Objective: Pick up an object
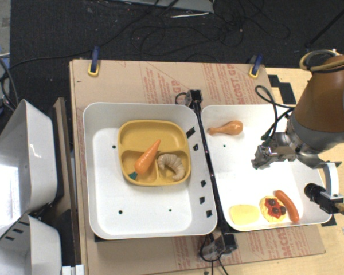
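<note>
In the camera view, the grey arm with its orange band comes in from the right of the frame, and its end effector [264, 157] hangs over the middle of the shallow white right-hand bin [241, 202], above bare white floor. Whether it is open or closed cannot be told from here, and nothing can be seen gripped in it.

The candidates for the pick lie apart from it. A tan plastic chicken drumstick [226, 129] rests near the upper left of that bin, up and to the left of the end effector. Along the lower edge of the same bin sit a pale yellow flat disc [244, 213], a small pizza-like toy with red topping [272, 209] and a red-orange plastic sausage [288, 204], the last two touching or nearly so.

The white left-hand bin [103, 211] holds a yellow divided plastic plate [129, 135], with an orange toy carrot [147, 157] lying across the divider and a pale curled shrimp-like piece [172, 165] beside it.

My judgement of the risks: a descent straight down from here would meet only the bin floor and close on nothing. Going for the lower cluster, the sausage and pizza piece are so close that one could be nudged away or both caught badly. The flat disc offers little height to pinch. The drumstick is rounded and may roll or squirt out, and it lies near the wall between the bins, where a finger could strike the rim.
</note>
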